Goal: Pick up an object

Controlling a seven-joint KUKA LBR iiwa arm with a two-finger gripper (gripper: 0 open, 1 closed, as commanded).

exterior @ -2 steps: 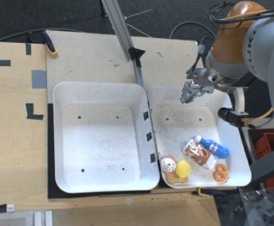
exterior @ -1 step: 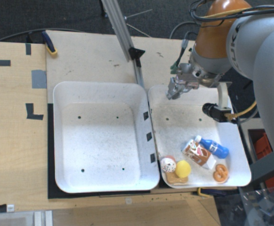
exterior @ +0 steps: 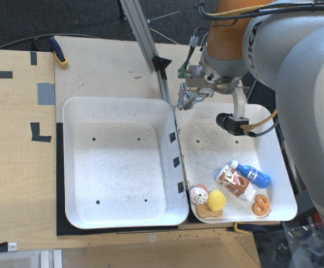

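Camera view: the gripper point(exterior: 187, 100) is seen above the far left corner of the right bin point(exterior: 273, 149); whether it is open or closed cannot be told. Nothing is seen held. At the bin's near end a blue bottle point(exterior: 253, 176), a yellow ball point(exterior: 216, 200), a pretzel-shaped piece point(exterior: 260, 205) and other small items are clustered.

Pretty even, soft overhead light, nothing dim. The two white bins point(exterior: 122, 161) come out bright, almost washed out, with only faint shadows along their inner walls. There's a shiny highlight on the arm's orange band point(exterior: 237, 15) up at 1 o'clock. The floor at 12 o'clock goes dark. Overall slightly soft and low-res; the small objects at 5 o'clock lack fine detail.
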